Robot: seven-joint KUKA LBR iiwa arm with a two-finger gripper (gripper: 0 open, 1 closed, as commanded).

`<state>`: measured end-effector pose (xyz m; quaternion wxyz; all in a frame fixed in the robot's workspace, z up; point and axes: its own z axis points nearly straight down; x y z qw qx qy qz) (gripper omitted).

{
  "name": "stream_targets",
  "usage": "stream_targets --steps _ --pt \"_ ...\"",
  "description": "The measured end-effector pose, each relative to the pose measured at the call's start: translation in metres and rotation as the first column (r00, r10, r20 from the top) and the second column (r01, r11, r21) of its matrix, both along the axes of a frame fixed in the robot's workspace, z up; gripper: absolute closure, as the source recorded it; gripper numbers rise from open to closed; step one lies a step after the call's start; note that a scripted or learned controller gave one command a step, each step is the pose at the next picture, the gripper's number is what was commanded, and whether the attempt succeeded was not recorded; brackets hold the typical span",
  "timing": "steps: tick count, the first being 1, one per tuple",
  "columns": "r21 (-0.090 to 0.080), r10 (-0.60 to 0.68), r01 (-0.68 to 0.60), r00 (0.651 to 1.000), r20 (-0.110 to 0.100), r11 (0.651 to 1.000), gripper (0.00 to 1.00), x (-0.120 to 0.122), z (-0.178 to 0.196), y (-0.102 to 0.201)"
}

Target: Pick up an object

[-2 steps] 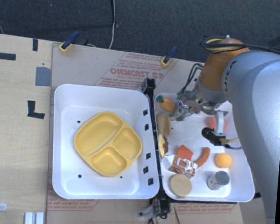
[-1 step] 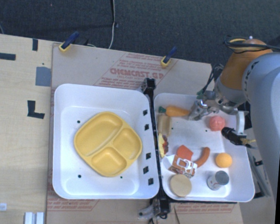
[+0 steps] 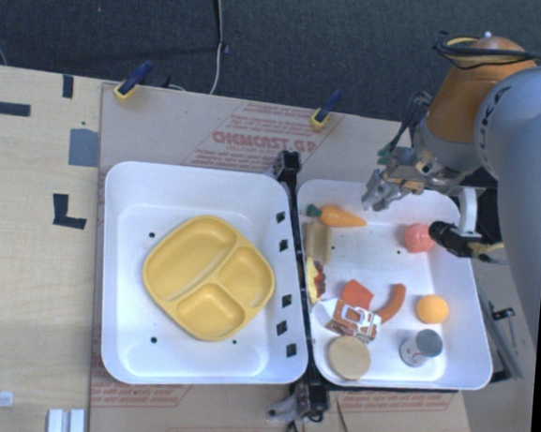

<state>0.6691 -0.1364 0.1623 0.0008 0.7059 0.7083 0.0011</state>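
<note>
Carrot-shaped orange toy (image 3: 339,217) lies at the back of the right white bin (image 3: 455,368), just below my fingers (image 3: 381,197), which hang above the rim, slightly parted and holding nothing.

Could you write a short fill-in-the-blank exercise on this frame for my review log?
1. The yellow divided tray lies in the ____ bin.
2. The gripper hovers just right of the toy ____ at the right bin's far edge.
3. The orange ball sits directly above the ____ can in the image.

Missing words: left; carrot; grey
</note>
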Motion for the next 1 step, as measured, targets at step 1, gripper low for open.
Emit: stream_targets --steps 1 --pt "0.0 0.001 -0.001 1.0 -0.002 1.0 0.0 -0.0004 0.0115 0.0379"
